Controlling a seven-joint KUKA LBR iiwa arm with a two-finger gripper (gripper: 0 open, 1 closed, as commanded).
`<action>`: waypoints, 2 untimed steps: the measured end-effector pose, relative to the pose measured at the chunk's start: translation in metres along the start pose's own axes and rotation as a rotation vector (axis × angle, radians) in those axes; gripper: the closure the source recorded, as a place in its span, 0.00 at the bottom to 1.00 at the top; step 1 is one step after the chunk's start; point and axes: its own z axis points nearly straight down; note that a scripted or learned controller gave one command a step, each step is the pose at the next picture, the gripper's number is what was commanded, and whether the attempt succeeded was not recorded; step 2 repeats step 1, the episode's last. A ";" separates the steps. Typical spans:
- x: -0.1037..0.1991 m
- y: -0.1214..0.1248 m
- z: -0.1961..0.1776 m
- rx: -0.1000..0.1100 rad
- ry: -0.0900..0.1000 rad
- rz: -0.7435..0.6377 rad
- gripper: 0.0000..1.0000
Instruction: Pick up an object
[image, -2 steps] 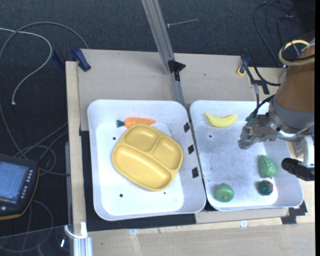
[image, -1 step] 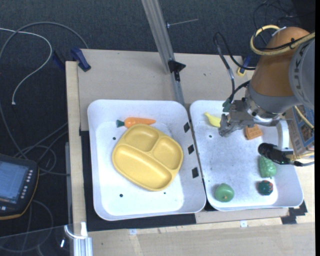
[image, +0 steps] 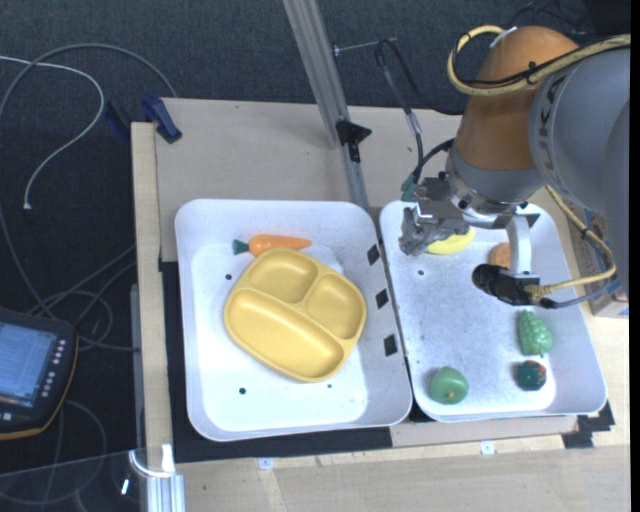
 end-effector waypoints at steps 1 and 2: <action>0.046 0.021 0.006 0.001 -0.001 0.002 1.00; 0.046 0.021 0.006 0.001 -0.001 0.002 1.00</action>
